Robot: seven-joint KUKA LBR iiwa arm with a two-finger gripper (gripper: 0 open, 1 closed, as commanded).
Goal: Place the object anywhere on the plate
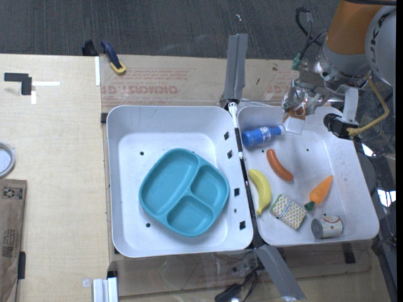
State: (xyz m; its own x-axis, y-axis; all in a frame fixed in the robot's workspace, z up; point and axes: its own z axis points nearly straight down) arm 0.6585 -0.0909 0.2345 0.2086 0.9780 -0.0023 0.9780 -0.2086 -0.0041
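Note:
A blue three-compartment plate [184, 192] lies in the left bin [123, 168]. My gripper [296, 109] hangs over the far left corner of the right bin [352, 187], just right of a blue bottle [259, 135] lying on its side. A small brown-orange bit shows at the gripper's tip; I cannot tell whether it is a held thing. Also in the right bin lie an orange sausage [279, 165], a banana [261, 190], a carrot [320, 190], a patterned sponge [289, 212] and a grey can [327, 226].
A grey divider post [236, 68] stands behind the seam between the bins. The arm's orange band [356, 17] and cables crowd the far right. A blue-and-yellow clamp [113, 58] lies on the bench behind the left bin.

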